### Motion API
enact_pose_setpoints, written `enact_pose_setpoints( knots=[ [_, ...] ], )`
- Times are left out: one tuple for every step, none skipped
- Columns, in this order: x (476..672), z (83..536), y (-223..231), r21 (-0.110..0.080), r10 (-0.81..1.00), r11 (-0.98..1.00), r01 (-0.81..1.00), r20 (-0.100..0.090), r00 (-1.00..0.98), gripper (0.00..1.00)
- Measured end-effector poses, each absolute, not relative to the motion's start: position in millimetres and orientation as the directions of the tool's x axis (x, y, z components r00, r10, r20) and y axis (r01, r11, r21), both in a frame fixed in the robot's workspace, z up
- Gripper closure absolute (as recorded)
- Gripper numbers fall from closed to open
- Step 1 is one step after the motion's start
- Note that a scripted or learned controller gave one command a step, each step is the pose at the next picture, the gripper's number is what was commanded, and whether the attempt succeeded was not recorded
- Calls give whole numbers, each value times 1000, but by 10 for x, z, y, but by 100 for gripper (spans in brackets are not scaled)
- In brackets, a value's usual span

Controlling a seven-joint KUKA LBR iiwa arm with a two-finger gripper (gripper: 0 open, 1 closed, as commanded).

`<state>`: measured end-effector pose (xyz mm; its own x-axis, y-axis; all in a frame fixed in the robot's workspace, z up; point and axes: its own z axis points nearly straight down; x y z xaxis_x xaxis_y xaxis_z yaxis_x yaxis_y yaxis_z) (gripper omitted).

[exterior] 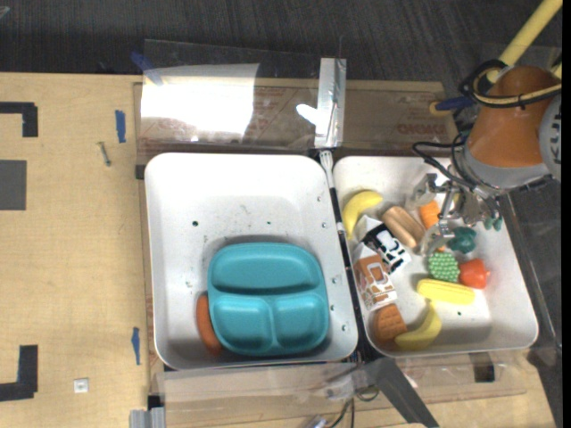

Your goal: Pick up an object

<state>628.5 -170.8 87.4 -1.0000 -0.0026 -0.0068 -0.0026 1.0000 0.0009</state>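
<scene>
Jaws sit low in the right bin (513, 324), but I cannot tell if they are open or shut, or if they hold anything. The gripper (453, 214) hangs over a crowd of small toy foods: a green bumpy ball (442, 266), a shiny red ball (474, 275) and a smooth yellow corn (446, 291) lie close together just below it.

It could go wrong here (the toys are packed tight). Round, slick plastic may roll or squirt away, or two toys may get pinched at once.

The left bin (178, 203) holds a big smooth teal tray (268, 297) with three hollows.
</scene>
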Motion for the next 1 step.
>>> enact_pose_setpoints(
  knots=[
    [6575, 868, -2067, 0, 44, 999, 44, -6, -999, 0]
  ],
)
